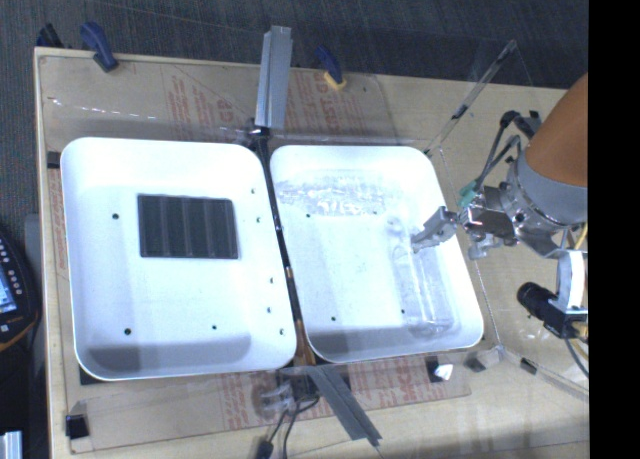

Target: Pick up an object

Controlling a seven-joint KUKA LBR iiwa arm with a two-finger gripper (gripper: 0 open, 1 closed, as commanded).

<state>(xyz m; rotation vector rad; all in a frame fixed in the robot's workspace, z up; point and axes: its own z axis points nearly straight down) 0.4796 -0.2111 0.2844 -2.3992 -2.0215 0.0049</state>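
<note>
Where the arm reaches in at the right bin's right rim:
Gripper (438,227): over that rim; whether its fingers are spread or closed, I cannot tell, and nothing shows between them.
Right bin (300,247): holds clear plastic wrap (335,194) near its far wall.
Clear object (420,287): along the right bin's right wall, just below the gripper.
Left bin (90,247): holds a dark ridged block (188,226).

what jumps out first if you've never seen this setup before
The dark ribbed rectangular object lying flat in the left white bin stands out most. In the right white bin lie faint clear plastic pieces, and the grey arm's gripper sits over that bin's right rim.
</note>
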